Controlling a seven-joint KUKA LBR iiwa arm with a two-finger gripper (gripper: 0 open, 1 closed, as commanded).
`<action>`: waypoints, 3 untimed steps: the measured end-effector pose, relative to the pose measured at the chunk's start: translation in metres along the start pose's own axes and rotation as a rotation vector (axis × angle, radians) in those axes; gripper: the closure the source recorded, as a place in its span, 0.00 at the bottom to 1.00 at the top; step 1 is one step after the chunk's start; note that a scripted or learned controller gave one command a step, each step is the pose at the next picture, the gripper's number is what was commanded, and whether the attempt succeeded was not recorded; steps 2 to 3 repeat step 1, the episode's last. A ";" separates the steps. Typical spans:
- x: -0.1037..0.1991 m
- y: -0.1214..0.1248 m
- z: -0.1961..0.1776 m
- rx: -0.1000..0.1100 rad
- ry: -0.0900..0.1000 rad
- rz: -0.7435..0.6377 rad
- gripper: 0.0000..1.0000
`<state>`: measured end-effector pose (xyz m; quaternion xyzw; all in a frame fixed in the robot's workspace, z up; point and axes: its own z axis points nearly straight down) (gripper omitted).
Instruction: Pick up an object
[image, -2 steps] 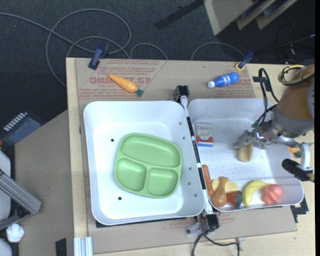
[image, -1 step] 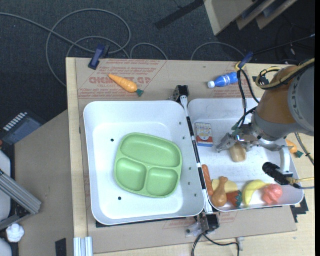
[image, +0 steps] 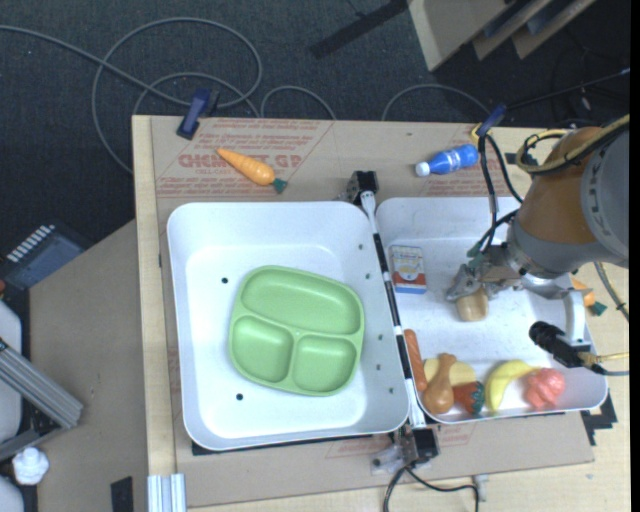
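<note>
While the arm (image: 575, 215) reached into the right bin (image: 440, 215) from the right, its gripper (image: 474, 287) stood low over the middle of that bin, directly above a small tan object (image: 472, 306). Whether the claw was spread or pressed together could not be told, for the wrist hid it; the tan object lay touching or just beneath it, and no thing was seen lifted clear of the bin floor. As a judgement, the pick was at the reach-and-grasp stage: the approach was made, while a sure hold and the lift were left to do.

Count, right bin: one tan object under the gripper; one small carton (image: 407, 270) near the left wall; along the near wall, one sausage (image: 413, 352), one drumstick-shaped piece (image: 439, 385), one banana (image: 508, 377), one pink-red fruit (image: 544, 387), and small red and green pieces between them, too crowded to number.

Count, left bin (image: 200, 240): one green divided plate (image: 295, 328) with three compartments.

Count, bench (image: 150, 300) beyond the bins: one toy carrot (image: 248, 165) and one blue-and-white bottle (image: 447, 161), well apart.
</note>
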<state>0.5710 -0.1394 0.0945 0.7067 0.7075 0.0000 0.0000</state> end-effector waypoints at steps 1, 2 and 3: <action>0.104 0.026 -0.098 -0.003 0.002 -0.002 1.00; 0.104 0.026 -0.098 -0.003 0.002 -0.002 1.00; 0.104 0.026 -0.098 -0.003 0.002 -0.002 1.00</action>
